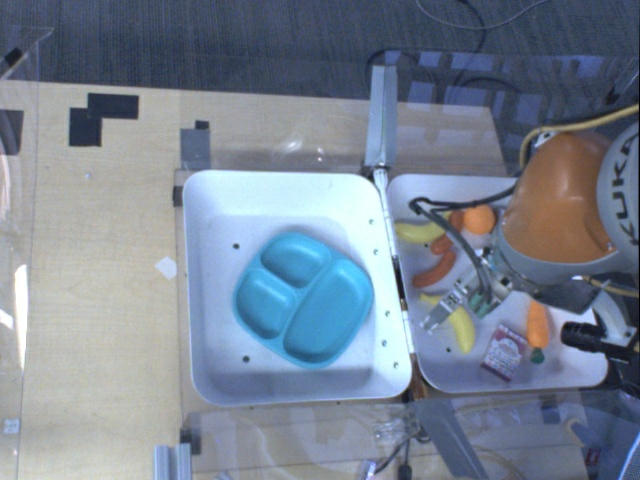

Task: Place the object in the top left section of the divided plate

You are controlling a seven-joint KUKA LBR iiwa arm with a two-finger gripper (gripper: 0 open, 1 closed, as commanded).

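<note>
The gripper was down in the right bin, roughly mid-bin toward its left wall, and honestly I couldn't tell whether it was clamped on anything or just sitting there, too much metal and cable clutter at that spot. Right under and beside it lay a yellow banana, touching or nearly touching the tool, so that looked like the object in play, but nothing showed it actually gripped. Just above that was a red sausage-shaped piece, then another yellow banana-ish piece near the bin's upper left corner, and an orange fruit up by the top edge, partly tucked behind the arm with its big orange band. Toward the bin's bottom edge sat a small dark red packet with some print on it, way too small to read, and a carrot just to its right. Over in the left bin, the blue divided plate sat about in the middle, rotated a bit, all three sections bare. Couple of black tape marks were stuck near the bench's top left corner.
</note>
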